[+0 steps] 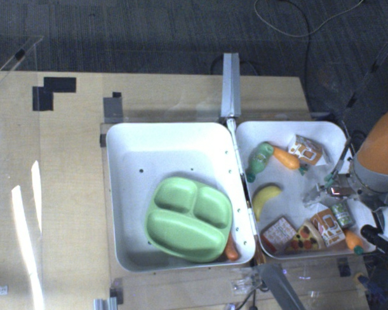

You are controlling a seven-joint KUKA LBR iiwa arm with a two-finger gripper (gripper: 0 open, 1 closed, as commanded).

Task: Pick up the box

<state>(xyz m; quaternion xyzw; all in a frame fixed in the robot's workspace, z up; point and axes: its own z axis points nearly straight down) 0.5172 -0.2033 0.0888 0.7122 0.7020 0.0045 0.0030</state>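
Observation:
The right bin (288,125) holds several small printed boxes. A red-brown box (279,232) lies flat near the front wall. An orange-and-white box (328,226) lies to its right, and a colourful flat pack (303,238) sits between them. Another printed packet (306,150) rests at the back of the bin. My gripper (332,191) hangs over the right side of this bin, just above and behind the orange-and-white box, and no object shows inside it. The arm's orange band (379,152) is at the right edge.
In the right bin there are also a green bottle (259,158), a carrot (285,158), a banana (265,197), a small green can (341,213) and an orange piece (353,240). A green divided plate (190,218) fills the front of the left bin (149,146).

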